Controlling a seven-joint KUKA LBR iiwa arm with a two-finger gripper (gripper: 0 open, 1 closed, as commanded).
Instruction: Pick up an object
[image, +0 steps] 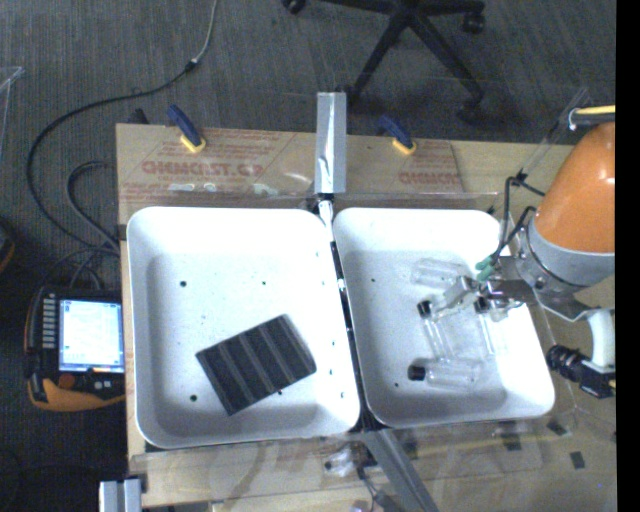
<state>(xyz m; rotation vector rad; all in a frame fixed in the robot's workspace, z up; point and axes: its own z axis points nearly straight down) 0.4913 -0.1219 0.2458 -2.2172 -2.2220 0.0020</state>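
A dark ridged block (256, 363) is lying in the left bin (150, 300), toward its near side, with bare floor stretching far and left of it. In the right bin (400, 235), clear plastic pieces (457, 345) are sitting near the right wall, hard to outline against the white. The tool (468, 295) is hovering over them; whether it is open or gripping anything, I cannot tell. The counter (250, 160) is running along the far edge.

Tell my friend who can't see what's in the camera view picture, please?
A grey and orange robot arm reaches in from the right, its gripper low over see-through plastic objects in the right white bin. The left white bin holds a black ridged block lying flat near its front.
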